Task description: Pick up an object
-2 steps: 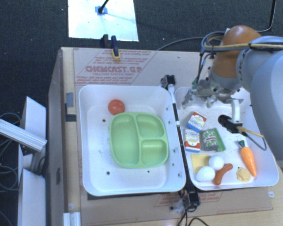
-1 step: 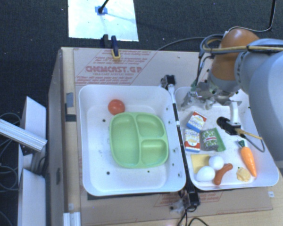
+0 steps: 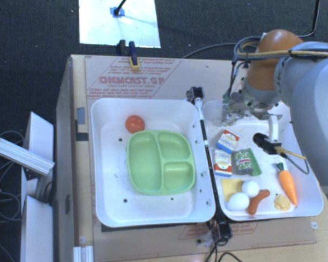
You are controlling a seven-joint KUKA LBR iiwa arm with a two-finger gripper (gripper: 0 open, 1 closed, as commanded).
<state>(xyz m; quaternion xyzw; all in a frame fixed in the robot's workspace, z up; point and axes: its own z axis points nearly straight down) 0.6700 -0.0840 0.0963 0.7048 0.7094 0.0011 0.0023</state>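
My gripper (image 3: 230, 115) hangs low over the far left part of the right bin (image 3: 315, 200), just beyond a small blue and white carton (image 3: 228, 141). Nothing shows between its tips. Nearer the front lie a second carton (image 3: 223, 162), a green packet (image 3: 246, 161), a yellow cheese slice (image 3: 230, 187), two white eggs (image 3: 239, 201), a sausage (image 3: 258, 201), a carrot (image 3: 287, 185) and a pale yellow piece (image 3: 282, 202). The grey arm with its orange band (image 3: 276, 42) reaches in from the right.
The left bin (image 3: 106, 201) holds a green divided plate (image 3: 160, 161) and a red tomato (image 3: 134, 123) at its far side. A black rail (image 3: 203, 135) runs between the two bins. Cardboard (image 3: 131, 75) lies under both bins.
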